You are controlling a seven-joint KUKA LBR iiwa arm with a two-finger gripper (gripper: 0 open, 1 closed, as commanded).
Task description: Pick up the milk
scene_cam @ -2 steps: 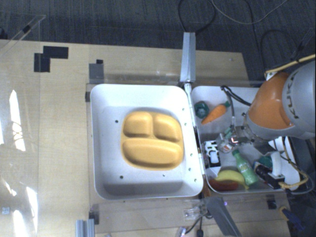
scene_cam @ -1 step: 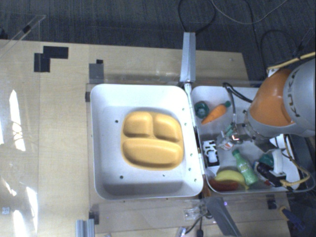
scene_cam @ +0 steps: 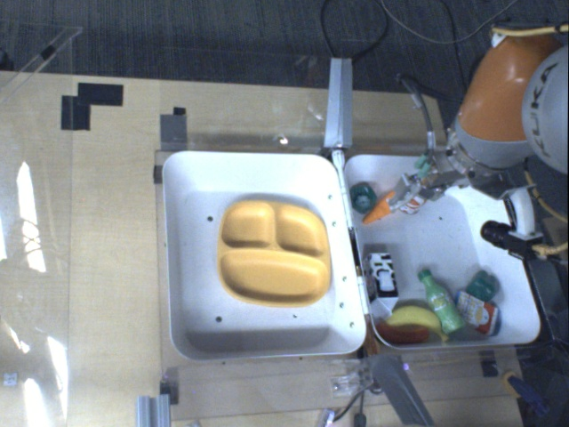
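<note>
My jaws [scene_cam: 418, 185] hover at the far end of the right bin [scene_cam: 524, 327], just beside the orange carrot [scene_cam: 379, 208] and a teal cup [scene_cam: 362, 195]; whether anything sits between them I cannot tell. The milk carton [scene_cam: 382, 272], black-and-white patterned, lies against that bin's left wall, well apart from me. I should come straight down over its narrow sides. Its print is too small to read.
</note>
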